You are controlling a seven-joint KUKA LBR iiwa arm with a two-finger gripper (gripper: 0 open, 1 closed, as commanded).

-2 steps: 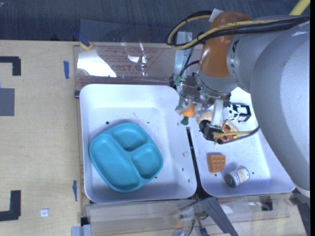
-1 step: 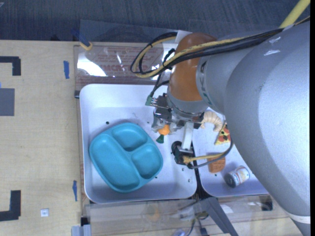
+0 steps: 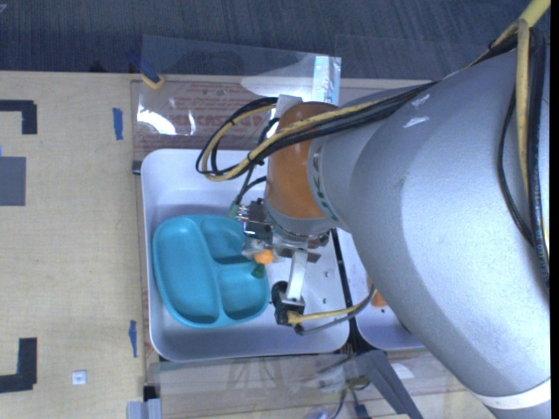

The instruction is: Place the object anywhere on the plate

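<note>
A grey arm (image 3: 437,208), entering from the right of the frame, is reaching across two white bins on a wooden bench (image 3: 70,234), its orange band (image 3: 293,177) sitting just above centre. The gripper (image 3: 266,250) is hovering over the right edge of a blue, divided plate (image 3: 196,273), which is lying in the left bin (image 3: 175,168) at centre left. A small orange-and-green object (image 3: 260,258) is showing right under the gripper, at the plate's right rim; whether the gripper is open, closed or clamped on it cannot be told from this angle, nor whether the object is resting on the plate. Yellow and black cables (image 3: 229,147) are looping from the wrist over the upper part of the left bin. The arm's bulk is covering most of the right bin (image 3: 384,330), where a small orange item (image 3: 377,299) is peeking out beside the arm. Blue tape (image 3: 118,122) is marking the bench at upper left.
</note>
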